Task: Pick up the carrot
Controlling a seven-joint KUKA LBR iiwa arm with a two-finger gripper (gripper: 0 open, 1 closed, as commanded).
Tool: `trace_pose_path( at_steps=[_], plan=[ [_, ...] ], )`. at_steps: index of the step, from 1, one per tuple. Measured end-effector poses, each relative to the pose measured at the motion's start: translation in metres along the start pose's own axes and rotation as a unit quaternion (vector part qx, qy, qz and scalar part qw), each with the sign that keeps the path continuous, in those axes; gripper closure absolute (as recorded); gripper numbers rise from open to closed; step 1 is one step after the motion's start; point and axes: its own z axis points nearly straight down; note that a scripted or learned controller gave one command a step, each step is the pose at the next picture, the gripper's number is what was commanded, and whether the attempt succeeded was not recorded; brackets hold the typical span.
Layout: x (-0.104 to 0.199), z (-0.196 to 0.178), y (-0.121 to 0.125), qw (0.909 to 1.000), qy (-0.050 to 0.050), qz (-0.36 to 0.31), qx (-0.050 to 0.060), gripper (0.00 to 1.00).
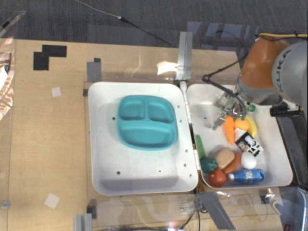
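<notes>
Over the right bin [284, 174], arm [269, 71] bent low; pincer [230, 110] at carrot [229, 128]

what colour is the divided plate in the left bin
Teal, a plain blue-green all over; the divided plate shows clearly in the camera view, lying in the left bin.

The single grey metal arm [288, 71] comes in from the right side of the camera view, bulky and rounded, with its glossy orange band [260, 64] sitting just above the wrist. The wrist bends downward and leftward from there, a black cable looping off it on the left. At its end hangs the small silvery two-finger gripper [230, 110], angled down and to the left, low over the upper part of the right-hand bin. Its metal parts are tangled together in this slanted look from above, so how the tips stand is not clear from here.
</notes>
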Motion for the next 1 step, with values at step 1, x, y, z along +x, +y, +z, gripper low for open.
trace_pose_path(
  at_steps=[1],
  plan=[
    [-0.0027,-0.0147,0.0036,1.0,-0.006,-0.004,-0.002,1.0]
  ],
)
